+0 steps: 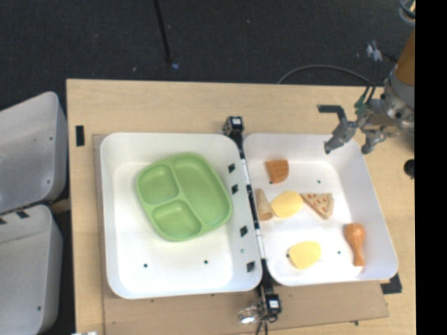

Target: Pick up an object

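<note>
The green divided plate lies in the left bin, well left of and below the gripper. In the right bin, all below the gripper: an orange-brown chunk down-left; a tan wedge touching a yellow piece; a pizza slice just beside that; a second yellow piece lower; a drumstick almost straight below. The gripper sits over the bin's upper right rim, fingers spread, nothing between them. The counter carries both bins.
</note>
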Tool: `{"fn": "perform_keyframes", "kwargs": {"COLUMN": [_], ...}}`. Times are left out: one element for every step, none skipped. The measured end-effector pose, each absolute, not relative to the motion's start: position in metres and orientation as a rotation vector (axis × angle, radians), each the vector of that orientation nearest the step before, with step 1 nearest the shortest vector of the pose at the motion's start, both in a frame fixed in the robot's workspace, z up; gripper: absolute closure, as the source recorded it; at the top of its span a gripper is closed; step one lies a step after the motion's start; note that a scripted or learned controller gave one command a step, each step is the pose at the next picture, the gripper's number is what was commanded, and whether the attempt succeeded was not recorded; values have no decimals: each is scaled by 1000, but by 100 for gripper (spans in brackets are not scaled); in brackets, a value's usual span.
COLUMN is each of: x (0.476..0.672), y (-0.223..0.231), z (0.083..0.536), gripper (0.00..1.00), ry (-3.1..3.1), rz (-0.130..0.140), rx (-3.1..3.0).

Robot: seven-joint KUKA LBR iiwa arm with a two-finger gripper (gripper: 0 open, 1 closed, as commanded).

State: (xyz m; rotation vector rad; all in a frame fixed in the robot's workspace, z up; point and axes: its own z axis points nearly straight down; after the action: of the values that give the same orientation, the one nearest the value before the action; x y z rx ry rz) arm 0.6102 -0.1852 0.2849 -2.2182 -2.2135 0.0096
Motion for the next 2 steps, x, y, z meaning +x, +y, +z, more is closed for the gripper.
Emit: {"fn": "perform_keyframes", "kwargs": {"x": [612,619], "y": [-185,-186], "z": [292,231], "gripper": [0,0], "ry": [-2223,-2220], "rz": [-1,6], "rx": [-2222,-2220]}}
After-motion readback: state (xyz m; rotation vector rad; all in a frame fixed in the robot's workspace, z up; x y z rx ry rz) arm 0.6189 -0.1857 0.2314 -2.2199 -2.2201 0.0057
